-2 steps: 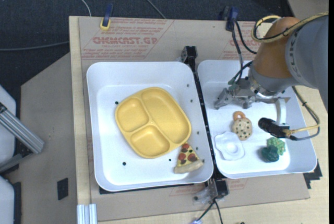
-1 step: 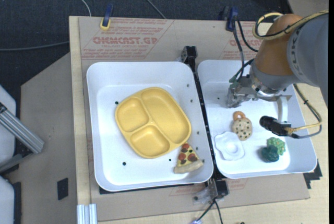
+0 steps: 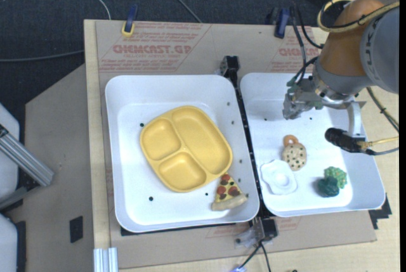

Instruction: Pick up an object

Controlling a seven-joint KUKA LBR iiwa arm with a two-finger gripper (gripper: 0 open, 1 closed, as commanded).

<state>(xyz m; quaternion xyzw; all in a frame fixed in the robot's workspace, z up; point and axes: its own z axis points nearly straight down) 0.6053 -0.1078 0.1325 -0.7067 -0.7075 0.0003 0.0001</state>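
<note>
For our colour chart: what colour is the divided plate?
Yellow: the divided plate, in the camera view.

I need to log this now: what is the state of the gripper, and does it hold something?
Gripper: over the right bin, above the cookie; open or closed cannot be told, and nothing is seen held.

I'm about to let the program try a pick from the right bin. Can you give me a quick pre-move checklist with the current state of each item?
1. Gripper above the right bin: ok.
2. Nothing seen in the gripper: ok.
3. Jaws open: cannot tell.
4. Cookie, fried egg and broccoli lying in the right bin: ok.
5. Gripper lined up over a target: not ok, it hangs behind the cookie.
6. Cookie apart from its neighbours: not ok, a small pretzel touches it.
</note>
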